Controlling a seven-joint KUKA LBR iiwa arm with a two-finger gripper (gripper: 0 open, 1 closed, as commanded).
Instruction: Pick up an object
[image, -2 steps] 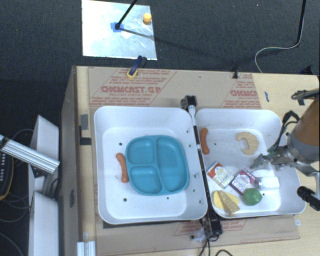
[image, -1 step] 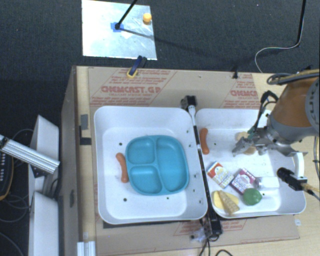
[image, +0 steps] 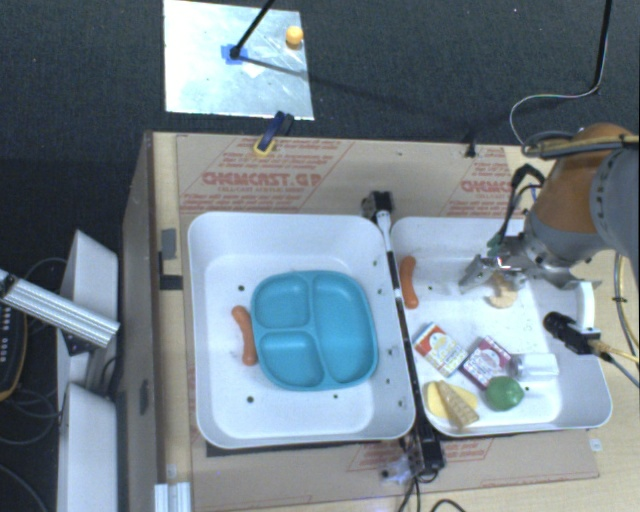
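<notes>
My gripper (image: 493, 274) hangs low over the back of the right bin (image: 596, 400), its fingers spread open. A small tan lump (image: 504, 293) lies just under and in front of the fingertips, touching or nearly touching them; nothing is clearly held between them. Elsewhere in this bin lie an orange sausage (image: 409, 281) by the left wall, a red-and-white carton (image: 438, 349), a maroon packet (image: 487, 361), a green ball (image: 503, 393), a yellow wedge (image: 453, 402) and a small white piece (image: 540, 365).
The left bin (image: 215, 250) holds a blue divided plate (image: 312, 328) and a second orange sausage (image: 245, 334) beside it. The arm's grey body (image: 585, 215) with a black fitting (image: 565, 331) overhangs the right bin's right side.
</notes>
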